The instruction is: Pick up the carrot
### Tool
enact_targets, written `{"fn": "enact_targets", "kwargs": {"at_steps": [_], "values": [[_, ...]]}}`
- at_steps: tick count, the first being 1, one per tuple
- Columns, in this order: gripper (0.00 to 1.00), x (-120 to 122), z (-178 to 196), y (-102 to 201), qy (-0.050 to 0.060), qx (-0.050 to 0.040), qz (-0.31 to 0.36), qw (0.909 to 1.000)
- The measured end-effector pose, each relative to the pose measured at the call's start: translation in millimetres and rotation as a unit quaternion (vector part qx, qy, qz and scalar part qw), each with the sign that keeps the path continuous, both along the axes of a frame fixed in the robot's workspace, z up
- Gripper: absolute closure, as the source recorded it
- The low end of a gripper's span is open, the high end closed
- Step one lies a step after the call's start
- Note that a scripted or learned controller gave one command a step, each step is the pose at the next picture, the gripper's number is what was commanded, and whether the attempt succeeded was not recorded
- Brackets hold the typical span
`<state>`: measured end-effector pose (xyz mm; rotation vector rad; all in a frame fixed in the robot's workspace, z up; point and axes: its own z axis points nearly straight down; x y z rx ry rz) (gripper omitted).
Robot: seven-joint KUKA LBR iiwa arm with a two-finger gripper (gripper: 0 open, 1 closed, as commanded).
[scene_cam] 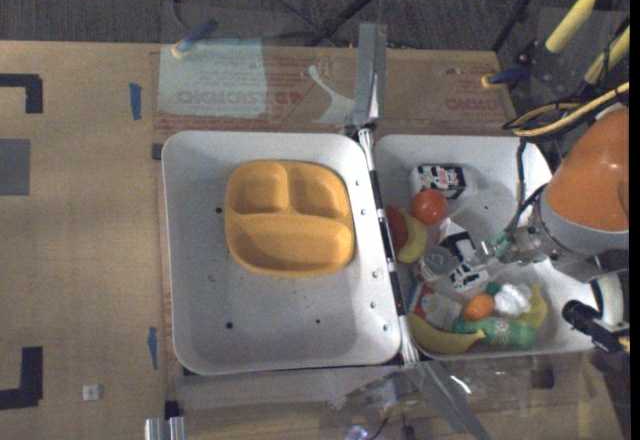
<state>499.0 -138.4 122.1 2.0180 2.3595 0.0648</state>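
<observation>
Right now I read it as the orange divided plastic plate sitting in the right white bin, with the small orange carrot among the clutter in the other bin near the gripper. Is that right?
Not quite. The camera view shows the orange divided plastic plate in the left white bin, not the right. The small orange carrot lies among the clutter in the right white bin, near the gripper, as you said.

The arm (592, 190) enters from the right edge, its orange band uppermost and the grey wrist below it; it bends down and leftward; the gripper (478, 269) hangs low at its end, its tips small and blurred.
</observation>
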Motion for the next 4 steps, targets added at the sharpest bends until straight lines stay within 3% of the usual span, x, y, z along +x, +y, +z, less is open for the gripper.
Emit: {"fn": "enact_targets", "kwargs": {"at_steps": [1,2,3,4], "values": [[1.0,25.3,153.0,11.5,0.025,-0.0079,0.116,0.9929],[1.0,36.9,178.0,-20.7,0.024,-0.0088,0.12,0.9924],[0.0,36.8,177.6,-20.5,0.024,-0.0086,0.12,0.9924],[0.0,93.2,56.9,-31.5,0.026,-0.0085,0.17,0.985]]}}
